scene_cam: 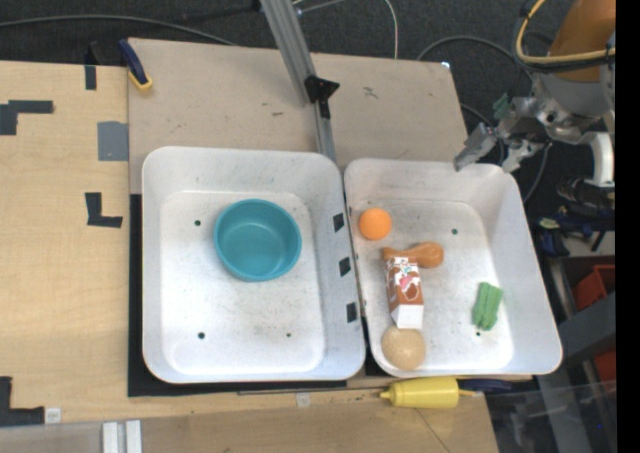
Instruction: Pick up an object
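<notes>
Inside the right-hand bin, five small things are lying near each other — any of them could be the object to pick. An orange ball is sitting toward the bin's far left part. Just below it a small carton with red-and-white print is lying lengthwise, with an orange-brown drumstick-shaped piece touching its upper end. A tan round object is resting against the carton's lower end, close to the near wall. A green piece is lying apart from these, toward the right side of the bin.

At the far right corner of that bin, the gripper is hanging above the rim with its two fingers spread apart and nothing between them. It is well away from all five things.

The left-hand bin is holding a teal bowl, standing upright near its middle. A yellow bottle is lying on its side on the bench just outside the near edge of the right-hand bin. A grey metal pole is slanting up from the gap between the bins.
</notes>
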